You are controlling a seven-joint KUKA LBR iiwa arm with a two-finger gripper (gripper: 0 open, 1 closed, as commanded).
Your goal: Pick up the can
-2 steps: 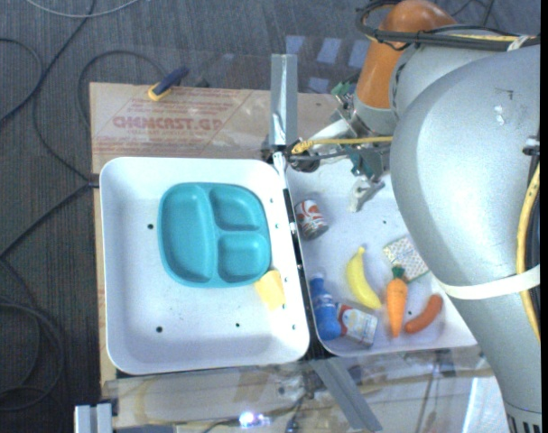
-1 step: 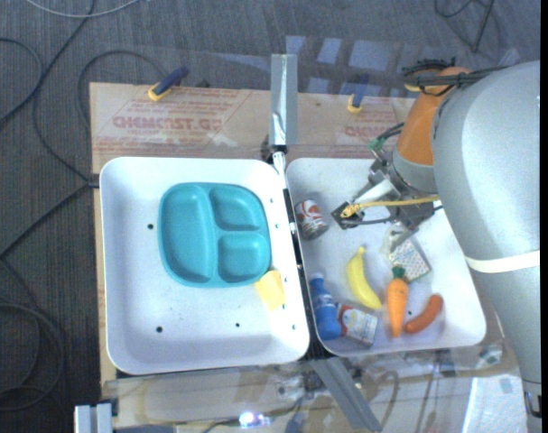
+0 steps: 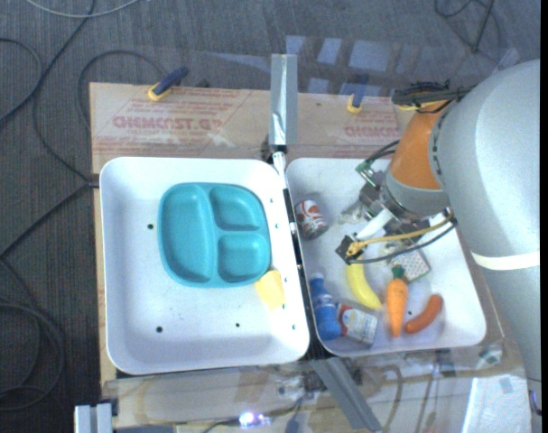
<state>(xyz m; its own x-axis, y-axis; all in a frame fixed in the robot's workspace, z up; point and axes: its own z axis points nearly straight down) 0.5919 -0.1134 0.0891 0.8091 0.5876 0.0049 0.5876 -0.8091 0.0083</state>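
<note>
Grey carpet strewn with dark cables surrounds a bench topped with a pale printed board, on which two shallow white bins sit side by side. The left bin holds a teal divided plate and a small yellow piece just beside the plate's near right corner.

The right bin carries the clutter. The can, red and white, lies against the bin's left wall, close to the middle of the bench and nearer its far edge than its near one. It stands apart from the rest. A blue bottle, a red-and-white packet, a banana, a carrot and an orange sausage shape are gathered toward the near edge.

The gripper hangs over the middle of the right bin, to the right of the can and not touching it. Whether its jaws are open or closed cannot be told from this slant.

This looks like the approach step, with nothing grasped yet. The next move calls for shifting toward the bin's left wall and coming down with the jaws spread across the can's body. The wall leaves little room on that side.
</note>
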